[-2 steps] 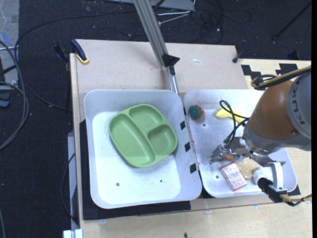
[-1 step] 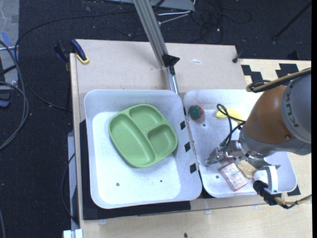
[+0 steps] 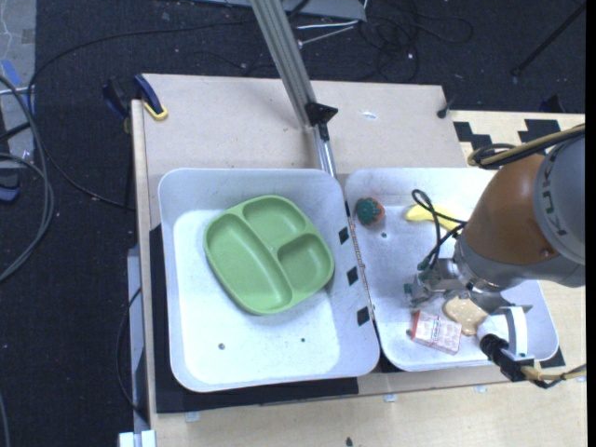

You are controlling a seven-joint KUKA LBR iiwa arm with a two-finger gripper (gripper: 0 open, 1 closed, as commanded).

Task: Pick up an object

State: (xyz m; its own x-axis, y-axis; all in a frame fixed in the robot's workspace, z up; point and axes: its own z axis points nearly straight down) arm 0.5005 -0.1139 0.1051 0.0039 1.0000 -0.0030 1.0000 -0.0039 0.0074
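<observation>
In the right bin (image 3: 396, 250), my gripper (image 3: 422, 289) hangs low over the floor, reaching in from the right. Just below it lies a red and white packet (image 3: 436, 331), and a tan, flat, rounded piece (image 3: 464, 313) sits to the packet's upper right, partly under the wrist. A small green and red ball (image 3: 371, 211) rests near the bin's far left corner. A yellow object (image 3: 425, 215) lies behind the gripper, partly hidden by the arm. Nothing shows as held.
The left bin (image 3: 186, 343) holds a green divided plate (image 3: 269, 253) near its middle. A grey metal pole (image 3: 284, 49) slants down to the rim between the bins. The orange and grey arm (image 3: 521, 226) covers the right bin's right side.
</observation>
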